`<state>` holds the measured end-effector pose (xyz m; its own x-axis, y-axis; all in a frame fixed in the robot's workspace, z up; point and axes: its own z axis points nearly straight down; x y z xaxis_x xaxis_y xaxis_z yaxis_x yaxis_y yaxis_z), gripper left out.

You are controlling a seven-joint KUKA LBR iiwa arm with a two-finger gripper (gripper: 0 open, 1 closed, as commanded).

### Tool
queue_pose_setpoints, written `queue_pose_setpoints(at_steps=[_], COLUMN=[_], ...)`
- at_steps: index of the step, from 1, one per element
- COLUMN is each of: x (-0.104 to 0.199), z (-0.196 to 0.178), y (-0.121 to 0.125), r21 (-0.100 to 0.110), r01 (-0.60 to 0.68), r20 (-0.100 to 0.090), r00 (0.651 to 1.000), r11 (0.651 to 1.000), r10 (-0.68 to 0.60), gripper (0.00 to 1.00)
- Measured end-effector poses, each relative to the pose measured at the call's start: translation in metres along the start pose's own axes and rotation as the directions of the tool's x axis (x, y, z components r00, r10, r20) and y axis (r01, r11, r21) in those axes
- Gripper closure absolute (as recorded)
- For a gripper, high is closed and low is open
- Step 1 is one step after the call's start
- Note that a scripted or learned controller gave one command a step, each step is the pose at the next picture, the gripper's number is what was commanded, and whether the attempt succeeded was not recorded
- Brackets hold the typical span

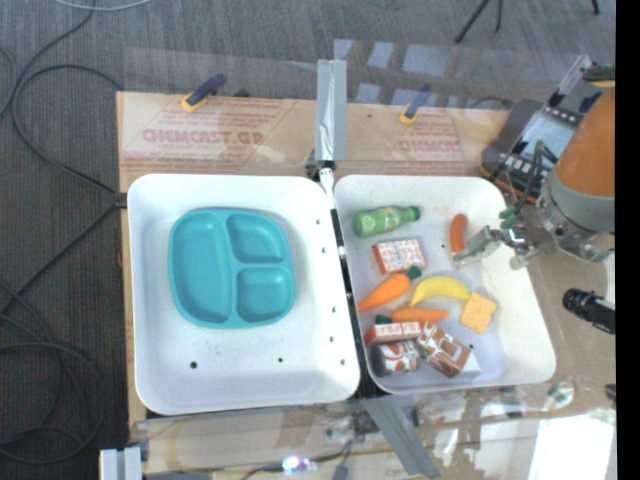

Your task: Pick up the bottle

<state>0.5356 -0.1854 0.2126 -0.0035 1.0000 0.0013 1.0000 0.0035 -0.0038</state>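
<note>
Right now the tool (492,247) hangs over the right bin's (520,353) right side with fingers spread, grasping nothing. Well apart, the green bottle (384,219) lies on its side near that bin's top-left corner.

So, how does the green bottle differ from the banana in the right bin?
The green bottle is green and straight; the banana is yellow and curved. The bottle lies near the bin's far edge, the banana nearer the middle, beside a carrot. Both lie flat in the right bin.
</note>
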Motion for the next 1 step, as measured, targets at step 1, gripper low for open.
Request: queue_pose_setpoints(at_steps=[1], x=[0.0427], z=[0.042], y=[0.045], r21=[0.001], r01=[-0.194], r20=[0.0], r00=[0.981], r11=[0.981], r10=[0.194], gripper=[0.0])
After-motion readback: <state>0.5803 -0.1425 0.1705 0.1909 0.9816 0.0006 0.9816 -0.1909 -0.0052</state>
